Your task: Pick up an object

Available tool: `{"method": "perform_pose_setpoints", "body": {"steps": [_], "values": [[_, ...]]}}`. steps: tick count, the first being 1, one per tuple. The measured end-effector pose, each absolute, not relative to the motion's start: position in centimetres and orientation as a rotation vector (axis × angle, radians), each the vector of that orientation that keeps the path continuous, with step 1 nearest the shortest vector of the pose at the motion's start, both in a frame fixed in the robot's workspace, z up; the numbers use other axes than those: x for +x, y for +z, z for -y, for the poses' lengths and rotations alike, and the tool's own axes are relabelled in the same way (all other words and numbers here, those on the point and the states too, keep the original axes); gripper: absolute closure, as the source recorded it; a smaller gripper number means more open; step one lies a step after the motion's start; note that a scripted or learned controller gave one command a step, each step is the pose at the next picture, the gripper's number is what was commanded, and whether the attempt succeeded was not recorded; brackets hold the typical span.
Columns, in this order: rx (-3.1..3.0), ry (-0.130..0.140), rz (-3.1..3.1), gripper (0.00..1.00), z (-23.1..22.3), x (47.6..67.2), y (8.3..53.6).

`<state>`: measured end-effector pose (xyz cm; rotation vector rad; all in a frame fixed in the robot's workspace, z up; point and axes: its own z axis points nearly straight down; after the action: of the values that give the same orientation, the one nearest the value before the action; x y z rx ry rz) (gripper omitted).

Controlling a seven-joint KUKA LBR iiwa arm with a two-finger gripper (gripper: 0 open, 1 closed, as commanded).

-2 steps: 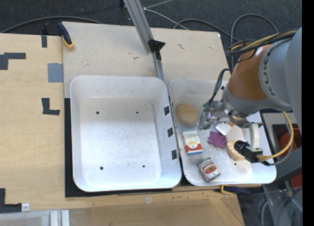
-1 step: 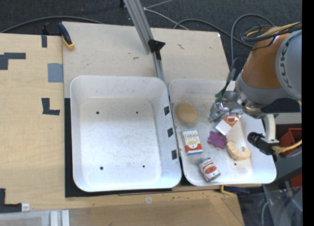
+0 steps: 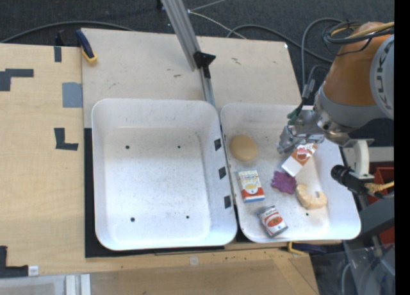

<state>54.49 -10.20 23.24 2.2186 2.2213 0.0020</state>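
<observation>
Objects for picking are lying in the right bin (image 3: 333, 226), at the right of the frame: a round tan bun-like item (image 3: 243, 148) near the upper left of that bin, a small orange-and-white carton (image 3: 251, 186) below it, a red-and-white can (image 3: 273, 221) lying tilted toward the lower edge, a purple piece (image 3: 283, 182) at centre, a pale ring-shaped item (image 3: 311, 197) just beside it, and a red-and-white packet (image 3: 299, 159) lying directly under the claw (image 3: 296, 138). Claw is hanging over the bin's upper right; finger state: cannot tell. Left bin (image 3: 102, 159) is sitting alongside on the bench (image 3: 38, 159).
</observation>
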Motion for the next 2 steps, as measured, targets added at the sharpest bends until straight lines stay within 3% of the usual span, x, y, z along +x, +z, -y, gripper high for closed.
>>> {"method": "perform_pose_setpoints", "body": {"steps": [2], "values": [[2.215,0.0,-2.229,1.0,0.6,58.7,21.4]]}}
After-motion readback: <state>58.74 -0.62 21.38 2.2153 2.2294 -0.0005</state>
